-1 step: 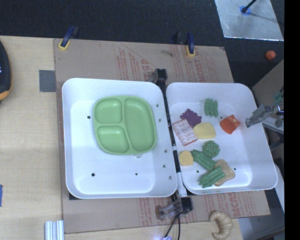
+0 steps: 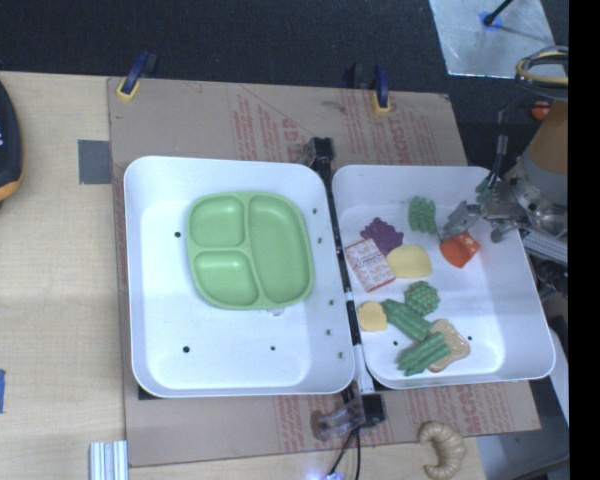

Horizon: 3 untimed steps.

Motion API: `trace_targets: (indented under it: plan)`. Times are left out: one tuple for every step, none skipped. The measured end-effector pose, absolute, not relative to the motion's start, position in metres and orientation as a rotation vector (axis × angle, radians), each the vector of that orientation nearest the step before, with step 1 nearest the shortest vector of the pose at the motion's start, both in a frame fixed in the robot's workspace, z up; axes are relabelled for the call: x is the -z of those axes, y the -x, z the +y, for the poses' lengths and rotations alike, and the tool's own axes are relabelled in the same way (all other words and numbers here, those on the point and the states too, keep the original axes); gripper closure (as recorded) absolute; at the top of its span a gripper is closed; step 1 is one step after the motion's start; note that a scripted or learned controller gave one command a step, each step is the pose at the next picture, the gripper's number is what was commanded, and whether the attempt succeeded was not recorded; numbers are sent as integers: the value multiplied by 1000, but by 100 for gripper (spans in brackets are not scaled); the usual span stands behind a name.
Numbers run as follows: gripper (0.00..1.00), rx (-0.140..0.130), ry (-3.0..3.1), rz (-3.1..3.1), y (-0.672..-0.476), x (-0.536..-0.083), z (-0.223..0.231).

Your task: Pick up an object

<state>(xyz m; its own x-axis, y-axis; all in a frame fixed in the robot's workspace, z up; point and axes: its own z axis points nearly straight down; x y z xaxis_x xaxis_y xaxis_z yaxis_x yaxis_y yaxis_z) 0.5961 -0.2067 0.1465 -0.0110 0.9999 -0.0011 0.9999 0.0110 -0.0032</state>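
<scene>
Wooden bench (image 2: 50,298) under cardboard sheet (image 2: 280,128), dark floor beyond. Left bin (image 2: 150,358) carrying green divided plate (image 2: 250,249); right bin (image 2: 515,338) strewn with toy food. Gripper (image 2: 468,220) low at right bin's far side, fingers spread, tips just above red block (image 2: 460,250), gripping nothing. Arm cut off at right edge.

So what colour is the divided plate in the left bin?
Light green: the divided plate shows plainly in the camera view, lying in the left bin.
</scene>
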Motion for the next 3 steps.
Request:
trace_targets:
  plan:
    - [0,-1,2210,-2235,-654,-90,-161]
    - [100,-5,2213,-2230,-652,-103,-164]
    - [100,-3,2211,-2226,-608,-166,-123]
